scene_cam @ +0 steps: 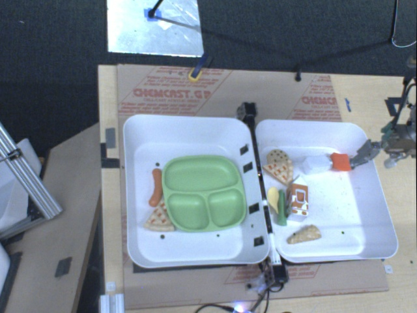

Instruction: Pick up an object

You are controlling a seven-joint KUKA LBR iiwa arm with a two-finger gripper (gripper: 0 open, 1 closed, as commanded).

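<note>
Nearest us, bread (303, 235) lies in the right bin (374, 230), beside a carton (298, 201) and pizza (279, 166). We judge the orange block (340, 161) the likely target: it sits by the far wall, just beside the gripper (365, 154), whose finger state we cannot tell. Beyond, a green tray (202, 194) fills the left bin (189, 132); cardboard (221, 87) covers the bench.

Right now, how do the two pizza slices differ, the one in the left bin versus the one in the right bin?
The left bin's pizza slice lies near the bin's front, touching the green tray; the right bin's pizza slice lies near the back by the divider. The left one points up toward the hot dog; the right one points left. Both are toy wedges lying flat.
</note>
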